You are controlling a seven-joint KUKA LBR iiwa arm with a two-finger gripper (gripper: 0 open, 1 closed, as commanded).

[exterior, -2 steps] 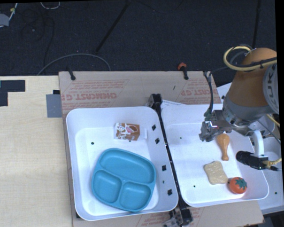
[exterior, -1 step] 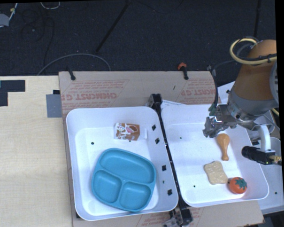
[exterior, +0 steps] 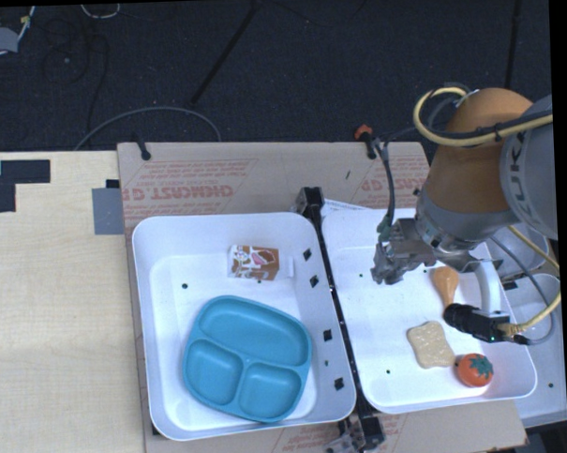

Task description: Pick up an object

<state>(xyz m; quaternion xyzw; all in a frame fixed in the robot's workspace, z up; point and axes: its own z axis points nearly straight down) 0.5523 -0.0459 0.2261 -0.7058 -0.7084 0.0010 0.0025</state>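
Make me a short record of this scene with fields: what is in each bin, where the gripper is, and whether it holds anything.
left bin: blue divided plate; small brown and white packet beyond it
right bin: pale toast-shaped slice; red-orange tomato; tan oblong piece
gripper: over the far left part of the right bin
held object: none visible

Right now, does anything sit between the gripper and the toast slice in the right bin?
Nothing visible does. Bare floor of the right bin lies between the gripper and the toast slice; the tan piece lies off to the side.
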